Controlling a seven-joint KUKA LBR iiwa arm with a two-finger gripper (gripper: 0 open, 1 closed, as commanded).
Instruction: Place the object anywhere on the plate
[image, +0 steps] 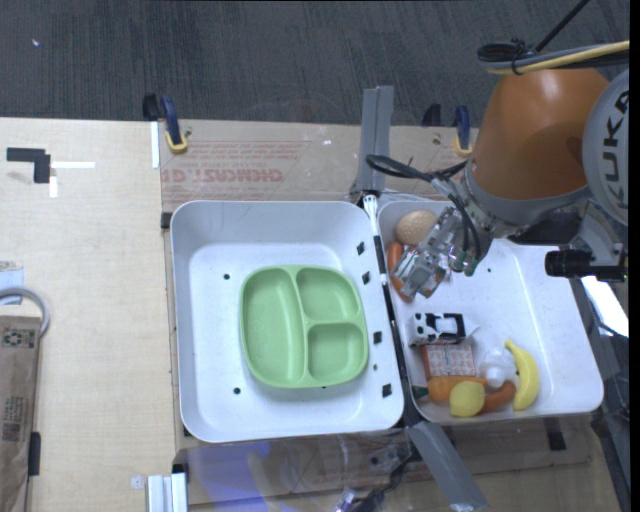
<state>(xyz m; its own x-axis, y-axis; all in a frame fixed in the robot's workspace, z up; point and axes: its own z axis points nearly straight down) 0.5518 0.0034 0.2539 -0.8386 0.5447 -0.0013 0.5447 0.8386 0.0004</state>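
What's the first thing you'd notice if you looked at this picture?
Probably the big orange and grey robot arm reaching in from the upper right, with its gripper low over the right bin. Next comes the green plate with three sections, lying alone in the left bin. Then the pile of toy food at the right bin's near edge, with a yellow banana.

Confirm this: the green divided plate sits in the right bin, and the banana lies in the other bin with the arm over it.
Wrong bin. The camera view shows the green divided plate in the left bin; the banana lies in the right bin, with the arm over it.
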